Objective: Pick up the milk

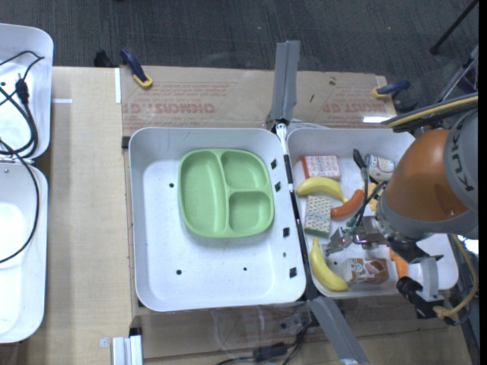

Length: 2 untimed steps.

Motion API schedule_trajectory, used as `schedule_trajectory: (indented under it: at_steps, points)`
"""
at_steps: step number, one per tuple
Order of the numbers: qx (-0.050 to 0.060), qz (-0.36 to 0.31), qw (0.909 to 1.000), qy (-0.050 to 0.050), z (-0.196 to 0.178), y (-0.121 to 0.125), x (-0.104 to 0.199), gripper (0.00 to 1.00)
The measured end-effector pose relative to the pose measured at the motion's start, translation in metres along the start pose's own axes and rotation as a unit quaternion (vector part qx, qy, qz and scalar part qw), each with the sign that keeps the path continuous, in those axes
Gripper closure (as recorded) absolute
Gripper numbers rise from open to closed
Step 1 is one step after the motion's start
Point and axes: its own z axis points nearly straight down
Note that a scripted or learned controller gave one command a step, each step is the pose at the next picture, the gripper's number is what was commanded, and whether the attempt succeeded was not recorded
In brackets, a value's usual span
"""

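While the arm (426,181) reached in over the right bin (338,137), its gripper (344,238) hung low among the food items crowded there, above the gap between a small cracker box (317,215) and the carton lying at the bin's near edge. That carton (365,271), white with a brownish label and lying on its side, looked most like the milk, though the print was too small to read. It sat just beside the lower banana (326,268) and directly under the wrist's metal parts. A second banana (319,186), an orange carrot (348,204) and a white box with red markings (318,165) lay farther back in the same bin. The left bin (144,226) held a green divided plate (226,192), well apart from the work.

Whether the gripper was spread or closed could not be told, since the metal parts blurred against the clutter, and nothing was visibly held in it. The step in hand seemed to be the approach, with the gripper positioned over the target but the grasp not yet made. The next move probably called for shifting slightly toward the near edge to centre over the carton. A straight descent should then straddle its narrow sides without nudging the banana touching close on its left.
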Motion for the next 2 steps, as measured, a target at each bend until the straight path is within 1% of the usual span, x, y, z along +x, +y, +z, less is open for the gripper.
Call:
schedule_trajectory:
  at_steps: [1,2]
  points:
    - [-0.001,0.06,0.9982,0.0,0.006,0.034,-0.016,0.0]
    - [-0.001,-0.062,0.9981,0.0,0.006,-0.004,-0.076,0.0]
